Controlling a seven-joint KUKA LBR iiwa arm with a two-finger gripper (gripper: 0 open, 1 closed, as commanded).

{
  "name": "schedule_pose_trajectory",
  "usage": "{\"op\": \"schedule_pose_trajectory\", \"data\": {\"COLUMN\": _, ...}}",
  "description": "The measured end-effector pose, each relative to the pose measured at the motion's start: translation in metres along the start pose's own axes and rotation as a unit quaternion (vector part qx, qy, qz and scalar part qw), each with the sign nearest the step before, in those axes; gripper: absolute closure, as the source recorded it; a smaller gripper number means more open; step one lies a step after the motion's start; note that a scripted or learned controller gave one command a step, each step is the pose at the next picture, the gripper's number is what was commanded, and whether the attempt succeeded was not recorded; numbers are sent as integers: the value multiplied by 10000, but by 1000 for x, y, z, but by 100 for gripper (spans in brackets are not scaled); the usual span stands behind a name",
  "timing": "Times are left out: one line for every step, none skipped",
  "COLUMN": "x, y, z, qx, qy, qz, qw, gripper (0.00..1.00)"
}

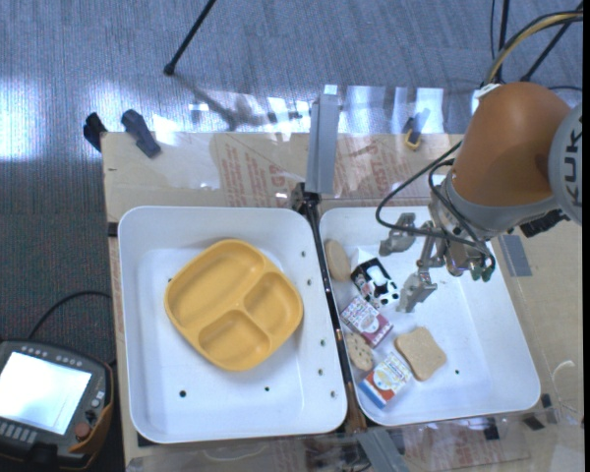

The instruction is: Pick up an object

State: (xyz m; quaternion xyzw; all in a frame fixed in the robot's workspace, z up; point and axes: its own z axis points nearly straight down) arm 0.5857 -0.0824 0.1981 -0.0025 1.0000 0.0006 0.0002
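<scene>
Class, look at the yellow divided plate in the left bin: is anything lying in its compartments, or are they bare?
Bare. The yellow divided plate shows plain yellow in all its compartments; the food items lie in the right bin.

Yellow tray [234,305], white bins [143,264], black-and-white toy [378,283], perhaps tan bread [420,351]

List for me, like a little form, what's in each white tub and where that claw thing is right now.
left tub: one yellow divided plate
right tub: slice of toast, black-and-white cow toy, small red-and-white packet, small carton, tan oval piece by the left wall
claw: hanging over the right tub, beside the cow toy
claw's load: nothing seen between its fingers
arm: comes in from the right, orange band above the wrist
</scene>
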Motion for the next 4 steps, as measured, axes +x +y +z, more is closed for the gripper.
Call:
{"op": "schedule_pose_trajectory", "data": {"x": 57, "y": -2, "z": 83, "qx": -1, "qy": 33, "qz": 913, "qw": 9958, "gripper": 0}}
{"op": "schedule_pose_trajectory", "data": {"x": 0, "y": -5, "z": 100, "qx": 20, "qy": -76, "qz": 1666, "qw": 9860, "gripper": 0}}
{"op": "schedule_pose_trajectory", "data": {"x": -2, "y": -2, "z": 88, "qx": 3, "qy": -102, "qz": 1626, "qw": 9866, "gripper": 100}}
{"op": "schedule_pose_trajectory", "data": {"x": -6, "y": 99, "z": 7, "qx": -13, "qy": -38, "qz": 1045, "qw": 9945, "gripper": 100}}
